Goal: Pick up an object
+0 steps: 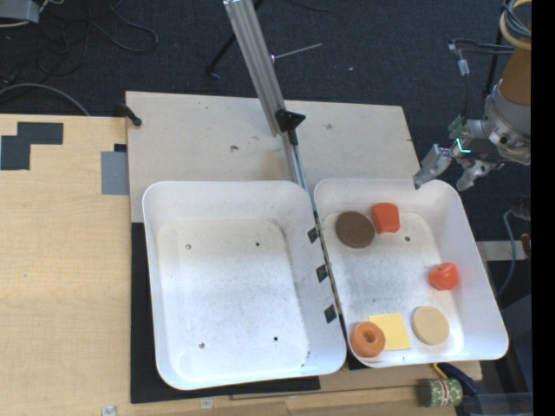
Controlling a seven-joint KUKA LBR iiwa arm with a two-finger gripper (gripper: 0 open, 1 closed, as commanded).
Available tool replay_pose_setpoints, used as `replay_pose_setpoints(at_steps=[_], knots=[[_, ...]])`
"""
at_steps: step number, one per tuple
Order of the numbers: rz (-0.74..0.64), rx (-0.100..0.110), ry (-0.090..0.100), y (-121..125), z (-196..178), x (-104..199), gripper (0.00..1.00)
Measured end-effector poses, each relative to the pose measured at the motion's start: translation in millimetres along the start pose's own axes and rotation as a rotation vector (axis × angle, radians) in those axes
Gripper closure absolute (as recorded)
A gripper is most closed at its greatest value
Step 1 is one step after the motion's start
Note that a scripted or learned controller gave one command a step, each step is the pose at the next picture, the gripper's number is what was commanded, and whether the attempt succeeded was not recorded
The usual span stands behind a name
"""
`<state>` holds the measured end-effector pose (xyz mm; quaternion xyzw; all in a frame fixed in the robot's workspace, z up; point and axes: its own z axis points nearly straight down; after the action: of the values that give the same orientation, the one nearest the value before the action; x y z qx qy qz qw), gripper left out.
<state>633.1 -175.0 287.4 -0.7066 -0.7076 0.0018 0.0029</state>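
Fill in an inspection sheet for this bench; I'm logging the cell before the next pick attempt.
Surface: two white bins side by side, left bin and right bin, on a pale board.
Job's things: in the right bin, brown disc beside orange block; red piece; orange ring resting on yellow square; tan disc.
Clutter: small can below the right bin.
Grippers: gripper above the right bin's far right corner, fingers open, holding nothing.
Cables: black leads on the floor.
Surroundings: aluminium rail; wooden table.
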Motion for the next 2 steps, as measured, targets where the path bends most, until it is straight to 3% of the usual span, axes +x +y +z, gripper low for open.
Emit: replay_pose_setpoints(at_steps=[1,2], knots=[[-0.002,-0.004,-0.001,0.7,-2.5,0.3,0.00],[-0.001,0.000,0.000,7.5,47.3,7.0,0.00]])
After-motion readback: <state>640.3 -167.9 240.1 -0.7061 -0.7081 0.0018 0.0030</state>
